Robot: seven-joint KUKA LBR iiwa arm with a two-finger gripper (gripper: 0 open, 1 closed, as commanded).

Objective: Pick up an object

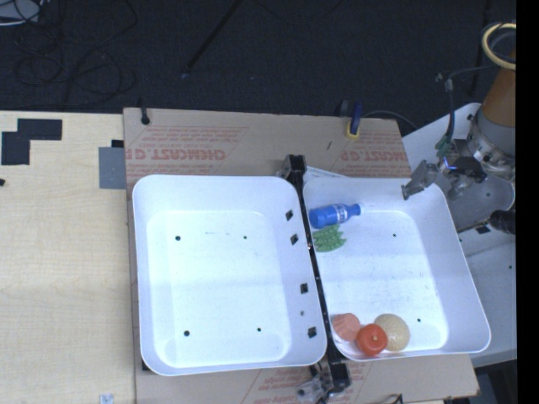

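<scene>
Objects are all in the right bin [438, 225]: a blue bottle [333, 215] lying near its top-left, a green clump [328, 240] just under it, and a red ball [371, 339] touching a pinkish piece [345, 325] and a pale yellowish ball [392, 331] at the bottom edge. Left bin [152, 217] sits right beside it. From the overhead camera, the gripper [421, 179] hangs over the right bin's top-right corner, well apart from everything; can't tell how its fingers are set.

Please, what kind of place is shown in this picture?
Probably a robotics lab bench for grasping trials: two white bins sit side by side on cardboard, a robot arm stands at the right, and cables lie on the dark floor.
</scene>
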